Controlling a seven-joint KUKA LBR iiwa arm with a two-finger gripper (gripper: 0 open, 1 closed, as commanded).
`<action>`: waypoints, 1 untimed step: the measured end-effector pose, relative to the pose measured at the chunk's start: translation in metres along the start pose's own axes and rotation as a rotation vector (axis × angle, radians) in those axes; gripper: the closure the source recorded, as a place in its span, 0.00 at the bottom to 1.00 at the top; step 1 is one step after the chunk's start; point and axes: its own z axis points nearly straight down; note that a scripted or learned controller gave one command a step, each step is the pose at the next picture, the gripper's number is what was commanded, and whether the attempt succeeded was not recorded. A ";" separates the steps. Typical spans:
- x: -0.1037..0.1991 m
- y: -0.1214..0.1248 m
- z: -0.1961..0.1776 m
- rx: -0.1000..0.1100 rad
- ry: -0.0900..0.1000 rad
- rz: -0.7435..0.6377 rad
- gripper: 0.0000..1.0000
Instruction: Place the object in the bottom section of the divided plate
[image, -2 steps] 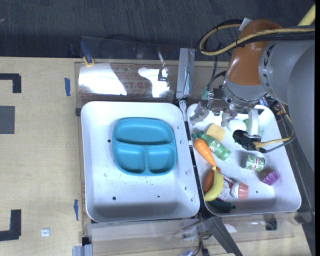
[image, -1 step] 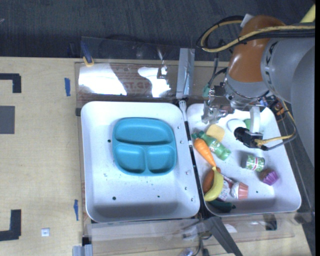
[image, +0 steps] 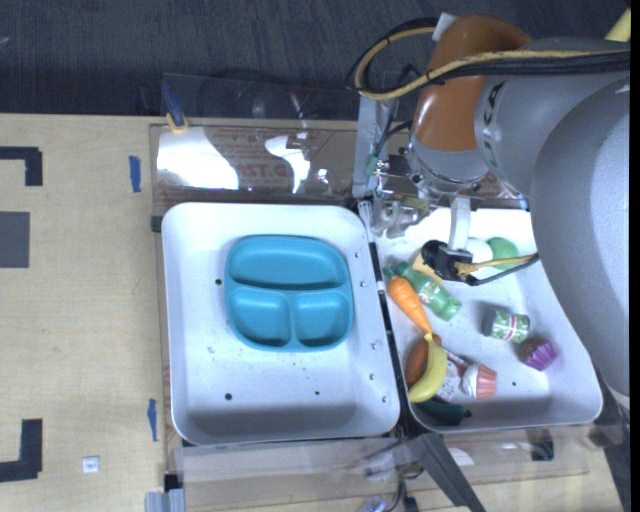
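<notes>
The jaws hung over the upper-left corner of the right bin (image: 525, 390); I could not tell whether they were open or closed. The carrot (image: 408, 300), probably the object, lay just below them, its long axis slanting down-right. The plate (image: 290, 265) sat to the left, in the other bin (image: 280, 390).

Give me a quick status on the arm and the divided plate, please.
Gripper above top-left corner of right bin. Divided plate in left bin, nothing on it. Carrot, banana lie in right bin. Nothing blocks the plate.
</notes>
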 end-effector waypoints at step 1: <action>0.076 -0.108 0.050 0.007 0.000 -0.111 1.00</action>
